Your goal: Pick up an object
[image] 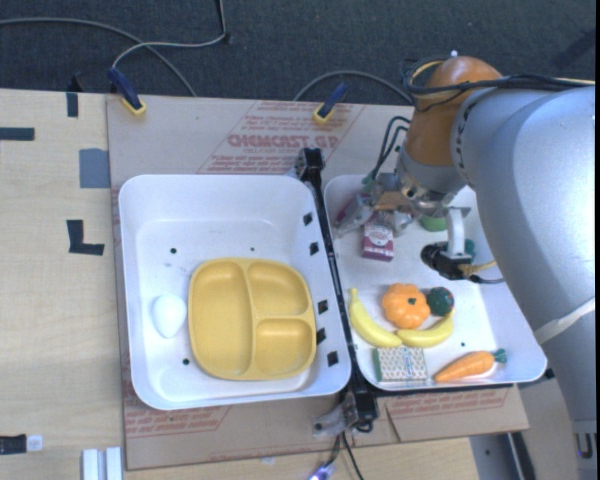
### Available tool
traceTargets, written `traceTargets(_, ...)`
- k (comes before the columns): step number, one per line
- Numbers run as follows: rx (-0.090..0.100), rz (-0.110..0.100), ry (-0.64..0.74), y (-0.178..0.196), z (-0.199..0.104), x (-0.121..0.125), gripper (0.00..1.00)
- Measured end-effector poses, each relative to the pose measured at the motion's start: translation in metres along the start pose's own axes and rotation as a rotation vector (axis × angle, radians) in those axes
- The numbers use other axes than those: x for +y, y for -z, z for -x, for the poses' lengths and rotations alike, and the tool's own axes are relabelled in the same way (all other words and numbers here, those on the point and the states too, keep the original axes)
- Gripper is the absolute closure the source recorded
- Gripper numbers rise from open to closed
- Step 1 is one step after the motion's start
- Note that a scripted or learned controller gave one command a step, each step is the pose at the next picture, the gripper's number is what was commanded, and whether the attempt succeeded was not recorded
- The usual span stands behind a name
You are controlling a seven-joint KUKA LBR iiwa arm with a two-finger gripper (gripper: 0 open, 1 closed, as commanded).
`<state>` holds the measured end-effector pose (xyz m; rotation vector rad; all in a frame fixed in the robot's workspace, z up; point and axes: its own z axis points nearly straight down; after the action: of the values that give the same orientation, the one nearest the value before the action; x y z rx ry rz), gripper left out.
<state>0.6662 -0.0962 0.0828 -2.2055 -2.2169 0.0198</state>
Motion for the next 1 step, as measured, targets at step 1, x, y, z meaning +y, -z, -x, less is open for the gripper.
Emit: traceTargets(1, -0.001, 0.014, -0.005, 0.0717, 0.0045, -0.0996, 0.0)
